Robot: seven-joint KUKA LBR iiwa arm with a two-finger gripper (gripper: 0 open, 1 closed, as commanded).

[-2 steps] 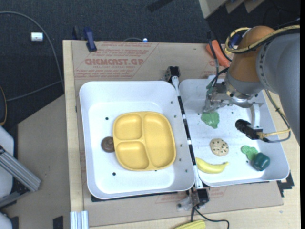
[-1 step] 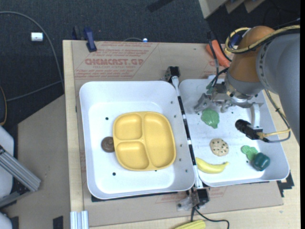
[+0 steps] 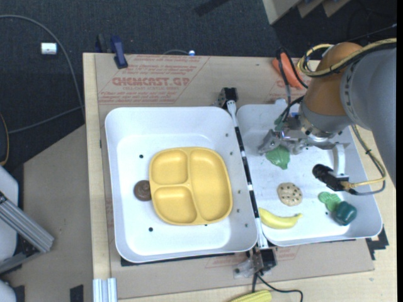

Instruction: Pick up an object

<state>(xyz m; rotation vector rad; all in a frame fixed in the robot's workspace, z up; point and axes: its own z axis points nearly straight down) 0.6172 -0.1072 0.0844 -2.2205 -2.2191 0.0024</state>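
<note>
A robotics lab: 2 white bins [image 3: 119, 137] on a cable-strewn test bench [image 3: 157, 74].

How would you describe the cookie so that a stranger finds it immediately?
Look in the right bin, the one without the yellow plate. Near its front, just above the banana, lies the cookie. It is the only round, pale tan thing with dark specks; its neighbours are yellow, green or black.

Dark carpet floor [image 3: 164, 17], apparently; cardboard-topped bench [image 3: 151, 77].

Even overhead light, soft shadows, white bins [image 3: 119, 168] glaring slightly, detail perhaps a little soft.
</note>
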